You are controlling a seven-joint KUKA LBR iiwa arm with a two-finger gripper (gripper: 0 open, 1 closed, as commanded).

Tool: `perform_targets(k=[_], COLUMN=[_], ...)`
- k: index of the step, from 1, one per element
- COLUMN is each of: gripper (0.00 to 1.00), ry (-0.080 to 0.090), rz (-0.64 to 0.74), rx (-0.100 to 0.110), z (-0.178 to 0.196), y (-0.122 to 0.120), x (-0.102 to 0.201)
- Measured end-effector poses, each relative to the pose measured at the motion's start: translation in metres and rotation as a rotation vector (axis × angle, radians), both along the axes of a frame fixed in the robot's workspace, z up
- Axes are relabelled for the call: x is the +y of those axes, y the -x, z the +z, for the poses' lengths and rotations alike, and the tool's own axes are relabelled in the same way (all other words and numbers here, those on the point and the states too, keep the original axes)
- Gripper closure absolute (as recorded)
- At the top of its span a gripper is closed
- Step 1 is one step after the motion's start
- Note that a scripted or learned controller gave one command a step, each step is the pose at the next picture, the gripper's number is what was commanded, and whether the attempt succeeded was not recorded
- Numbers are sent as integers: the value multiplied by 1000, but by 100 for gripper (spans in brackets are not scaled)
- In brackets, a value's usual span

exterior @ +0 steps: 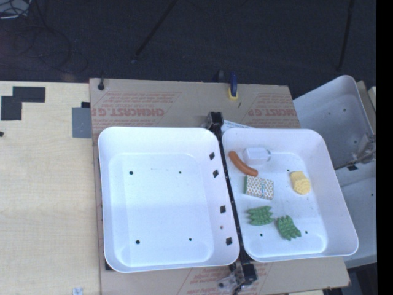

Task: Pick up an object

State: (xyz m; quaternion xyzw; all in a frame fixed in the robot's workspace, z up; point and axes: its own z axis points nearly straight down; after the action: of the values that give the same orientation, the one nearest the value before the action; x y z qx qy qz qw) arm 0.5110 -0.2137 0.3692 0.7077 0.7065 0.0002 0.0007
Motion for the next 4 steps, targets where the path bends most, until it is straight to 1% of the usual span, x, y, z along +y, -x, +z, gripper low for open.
perform_targets(k=[1,2,3,4], gripper=[100,100,100,100], ry=[1,6,-7,1], rz=[-2,3,2,2], rx=[-1,-13,19,-1], z=[36,177,6,49], y=[37,35,36,35], x=[-1,-1,2,-1])
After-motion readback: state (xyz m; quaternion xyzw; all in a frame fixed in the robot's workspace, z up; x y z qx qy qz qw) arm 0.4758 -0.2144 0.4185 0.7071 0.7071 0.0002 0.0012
